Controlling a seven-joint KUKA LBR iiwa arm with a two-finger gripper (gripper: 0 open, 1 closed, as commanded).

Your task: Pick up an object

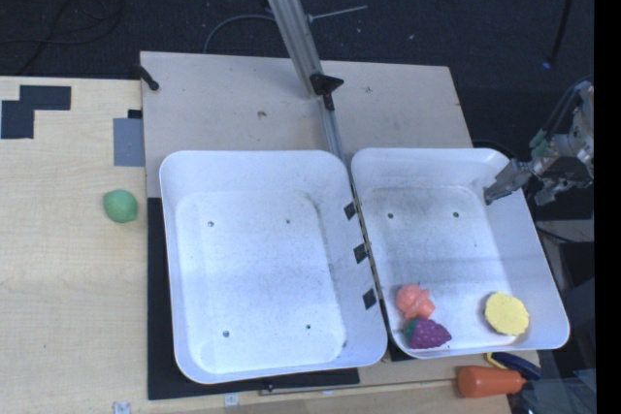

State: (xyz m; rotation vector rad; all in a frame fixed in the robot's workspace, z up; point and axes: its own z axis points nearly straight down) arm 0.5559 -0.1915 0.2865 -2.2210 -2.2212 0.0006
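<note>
Camera view, looking down at a slant: pale bench carrying two shallow white bins side by side. Left bin larger in the picture, speckled grey on its floor. Right bin just beside it, joined along the shared edge by small black clips, holding three small things near its front wall. Tall metal post rising from the back of the bench, slanting up and away. Grey arm reaching in from the right, over the right bin's far right corner. Gripper at its end, two dark fingers spread apart with nothing between them, hovering above the bin's rim and well apart from the objects. Orange carrot-like toy lying outside the bins on the bench's front edge. Yellow round object in the right bin's front right corner. Purple grape-like toy against the front wall, touching the pink-orange object just behind it. Green ball on the wooden surface left of the bins.
</note>
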